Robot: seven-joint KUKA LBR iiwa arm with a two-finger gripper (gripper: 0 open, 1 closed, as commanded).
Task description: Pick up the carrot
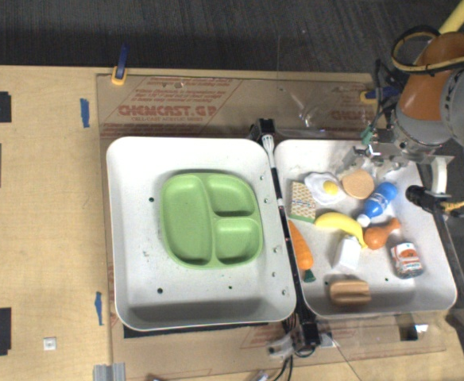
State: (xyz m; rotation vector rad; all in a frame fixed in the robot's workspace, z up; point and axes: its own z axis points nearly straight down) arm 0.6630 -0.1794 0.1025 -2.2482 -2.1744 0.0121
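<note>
The carrot (299, 248) is orange with a green stem end pointing toward the front. It lies lengthwise along the left wall of the right bin (446, 292). My gripper (374, 151) hangs over the back of the right bin, just behind a round tan biscuit (357, 184). It is well to the right of the carrot and further back, with nothing seen in its grasp. The grey arm with its orange band (435, 70) comes in from the upper right.
Around the carrot in the right bin lie a patterned cracker (302, 201), a fried egg (325, 186), a banana (341, 224), a white block (348, 252), a blue bottle (377, 202), a drumstick (384, 233), a red can (407, 259) and a bread roll (349, 292). The left bin (137, 284) holds a green divided plate (211, 217).
</note>
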